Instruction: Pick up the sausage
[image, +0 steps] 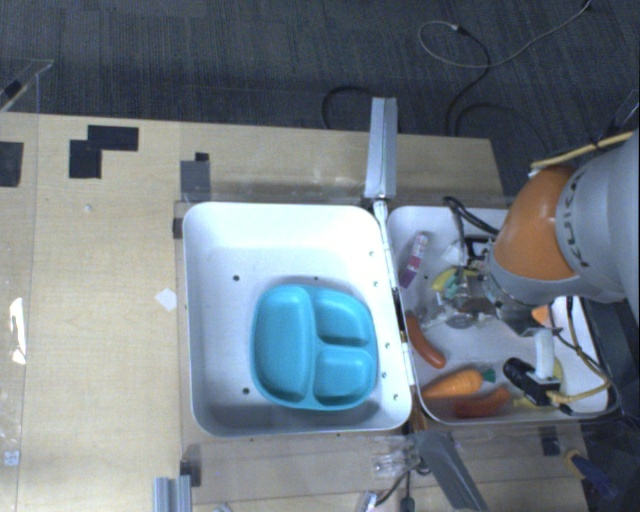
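Gripper (458, 300) just beside sausage (426, 345)

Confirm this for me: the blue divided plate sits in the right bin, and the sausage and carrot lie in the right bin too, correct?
Not quite. The camera view shows the blue divided plate in the left bin, not the right one. The sausage and carrot do lie in the right bin.

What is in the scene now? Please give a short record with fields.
left bin: holds a blue divided plate
right bin: holds the sausage, a carrot, a purple item, other small items
sausage: near the right bin's left wall, lying free
end effector: over the right bin, beside the sausage
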